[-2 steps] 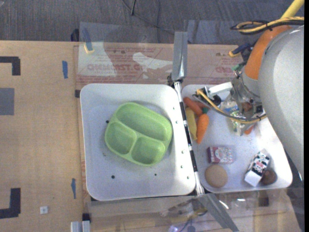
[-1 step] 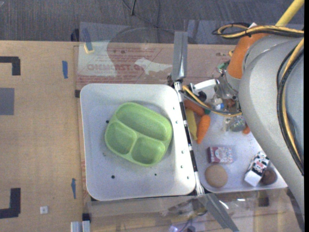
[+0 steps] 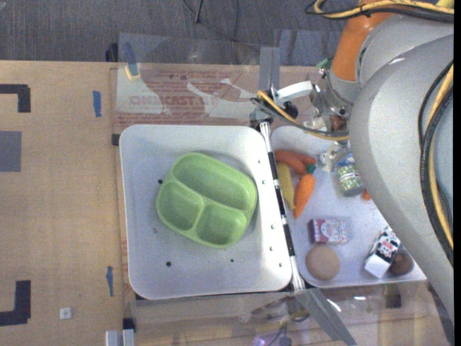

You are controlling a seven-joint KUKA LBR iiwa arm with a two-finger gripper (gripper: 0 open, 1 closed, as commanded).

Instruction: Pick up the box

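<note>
Box [image 3: 329, 231], small and red-and-white with a printed face, lies flat on the floor of the right bin [image 3: 354, 259], toward its near side, with nothing touching it. Just below it sits a round tan bun-like piece [image 3: 323, 262], and off to the right, near the bin's lower corner, a small white carton with black patches [image 3: 381, 254] stands tilted beside a dark brown round thing [image 3: 400, 263]. Farther up the same bin, against the divider, lie a carrot [image 3: 304, 192], a yellow piece shaped like a banana or corn cob [image 3: 287, 184] and a reddish sausage-like piece [image 3: 294, 158], the three crowded together. A small clear container with green contents [image 3: 349, 179] rests to their right. The left bin [image 3: 140, 259] holds a green sectioned plate [image 3: 207, 200], set at a slant near its middle. The grey arm [image 3: 407, 121] with its orange band [image 3: 353, 38] covers the right bin's upper right part. The gripper [image 3: 333, 121] hangs over that bin's far end, well apart from the box; it is partly hidden by cables and the wrist, so I cannot tell how far it is open or whether it has hold of anything.
</note>
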